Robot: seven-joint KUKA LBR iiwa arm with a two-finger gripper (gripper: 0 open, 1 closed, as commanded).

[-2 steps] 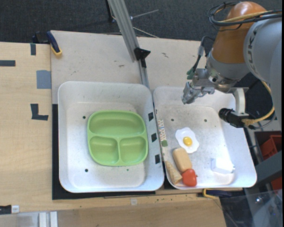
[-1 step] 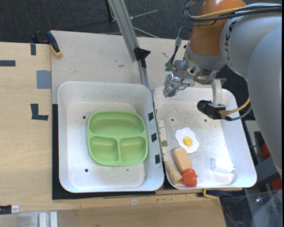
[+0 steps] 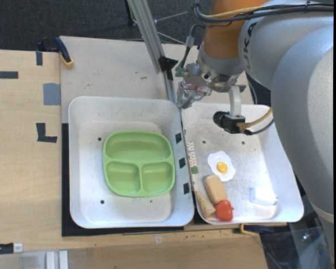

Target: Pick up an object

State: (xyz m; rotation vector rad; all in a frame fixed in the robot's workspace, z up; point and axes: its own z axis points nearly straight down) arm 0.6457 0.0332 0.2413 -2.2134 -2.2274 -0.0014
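Note:
My gripper (image 3: 185, 97) hangs over the far end of the wall between the two bins, below the orange wrist band. Nothing shows in its grasp. In the right bin (image 3: 285, 206) a toy fried egg (image 3: 221, 166) lies near the middle, well in front of the gripper. A tan bread piece (image 3: 215, 188) and a red tomato (image 3: 224, 210) sit at the near left corner, beside a thin brown stick (image 3: 204, 204). A pale whitish object (image 3: 264, 197) rests at the near right. A green divided plate (image 3: 139, 162) sits in the left bin (image 3: 78, 150).
A grey metal post (image 3: 148, 32) slants up behind the bins, close to the gripper's left. A black fitting with a cable (image 3: 229, 121) hangs over the right bin's far part. The big grey arm covers the view's right side.

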